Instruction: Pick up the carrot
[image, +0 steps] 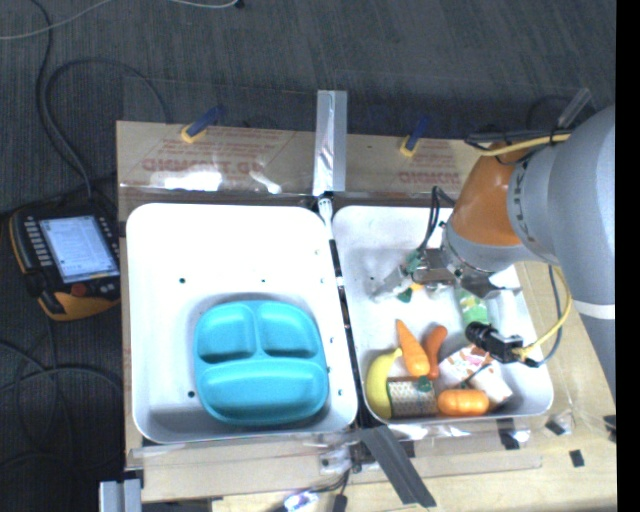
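The carrot (412, 347) lies in the right bin (352, 262), near its middle, pointing toward the front wall. It leans against a second orange piece (435, 346) and its lower end touches a grey block (411, 398) and a yellow fruit (377, 380). The gripper (432, 272) hangs above the back part of the same bin, a little apart from the carrot; I cannot tell how it stands. The blue tray (262, 362) sits alone in the left bin (160, 300).

I think the carrot is a light, stiff toy with a smooth skin, so it may slip. The thick upper half, across the width, seems the best place to take it, because the lower end is crowded.
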